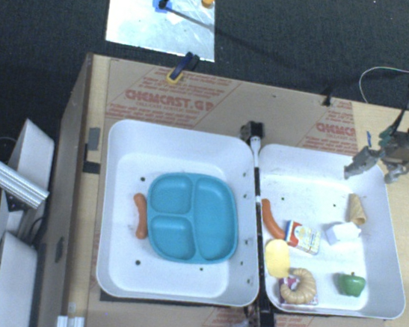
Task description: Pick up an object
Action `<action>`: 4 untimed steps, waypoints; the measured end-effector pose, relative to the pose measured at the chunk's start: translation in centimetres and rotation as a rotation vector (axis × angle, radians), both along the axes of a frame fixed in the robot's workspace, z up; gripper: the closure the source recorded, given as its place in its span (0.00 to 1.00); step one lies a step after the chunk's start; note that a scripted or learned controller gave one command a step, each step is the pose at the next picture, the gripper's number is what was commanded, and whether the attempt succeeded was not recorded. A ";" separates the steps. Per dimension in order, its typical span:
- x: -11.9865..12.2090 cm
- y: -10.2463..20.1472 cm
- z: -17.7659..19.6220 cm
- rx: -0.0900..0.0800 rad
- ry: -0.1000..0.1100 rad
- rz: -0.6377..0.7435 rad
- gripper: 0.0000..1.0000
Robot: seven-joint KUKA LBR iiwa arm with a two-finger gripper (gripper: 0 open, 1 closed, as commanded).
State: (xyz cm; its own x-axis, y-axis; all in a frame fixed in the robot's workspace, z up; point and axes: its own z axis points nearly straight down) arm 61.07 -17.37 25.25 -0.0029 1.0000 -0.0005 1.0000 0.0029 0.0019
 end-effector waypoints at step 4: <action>1.1 8.4 -16.8 0.000 -0.001 0.001 0.00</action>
State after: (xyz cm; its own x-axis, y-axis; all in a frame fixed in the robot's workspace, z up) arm 62.17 -8.95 8.49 -0.0040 1.0000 -0.0005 1.0000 0.0040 0.0029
